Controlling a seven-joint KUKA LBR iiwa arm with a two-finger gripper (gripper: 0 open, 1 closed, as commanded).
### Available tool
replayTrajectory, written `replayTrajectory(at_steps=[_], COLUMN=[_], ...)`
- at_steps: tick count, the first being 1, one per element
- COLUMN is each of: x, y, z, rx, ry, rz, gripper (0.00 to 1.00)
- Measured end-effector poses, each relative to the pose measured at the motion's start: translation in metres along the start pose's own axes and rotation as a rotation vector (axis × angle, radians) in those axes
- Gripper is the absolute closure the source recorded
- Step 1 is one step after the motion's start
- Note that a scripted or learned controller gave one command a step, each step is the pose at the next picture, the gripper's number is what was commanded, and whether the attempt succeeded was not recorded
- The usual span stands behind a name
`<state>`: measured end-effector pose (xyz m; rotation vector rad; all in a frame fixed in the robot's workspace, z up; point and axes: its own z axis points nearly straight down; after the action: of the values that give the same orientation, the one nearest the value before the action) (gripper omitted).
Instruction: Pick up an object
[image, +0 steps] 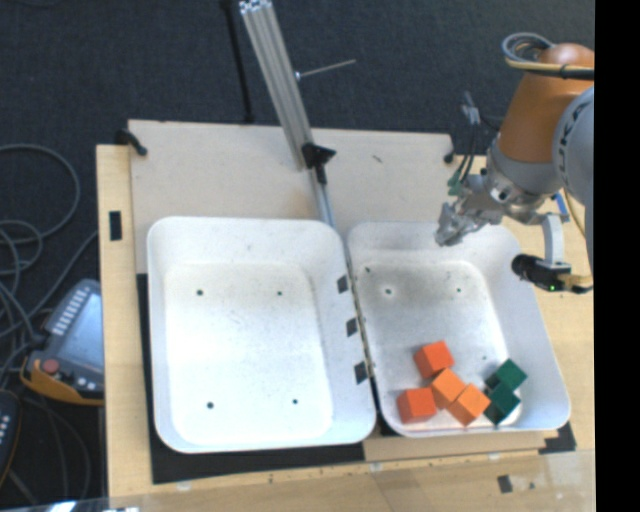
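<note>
Several orange blocks (440, 385) lie clustered at the near end of the right bin (420, 285). Two dark green blocks (505, 388) sit beside them, against the bin's near right corner. My gripper (450, 232) hangs over the far rim of the right bin, well away from the blocks. It points down and to the left, and nothing shows between its tips. The orange band of the arm (535, 110) rises behind it at the upper right.
The left bin (245, 330) stands beside the right one, their rims touching. A slanted metal post (285, 90) runs from the top of the view down to the gap between the bins. Cables and a handheld pendant (70, 340) lie off the bench at left.
</note>
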<state>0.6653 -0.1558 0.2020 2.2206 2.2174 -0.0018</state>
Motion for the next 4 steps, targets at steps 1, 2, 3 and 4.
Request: replayTrajectory(at_steps=[1,2,3,4], x=[0.002,0.042,0.048,0.053], y=[-0.001,-0.084,-0.142,-0.181], z=[-0.002,0.053,0.105,0.103], rx=[0.000,0.011,-0.003,-0.005], ry=[0.001,0.005,0.001,0.000], rz=[-0.002,-0.001,0.001,0.000], gripper=[0.00,0.00,0.00,0.00])
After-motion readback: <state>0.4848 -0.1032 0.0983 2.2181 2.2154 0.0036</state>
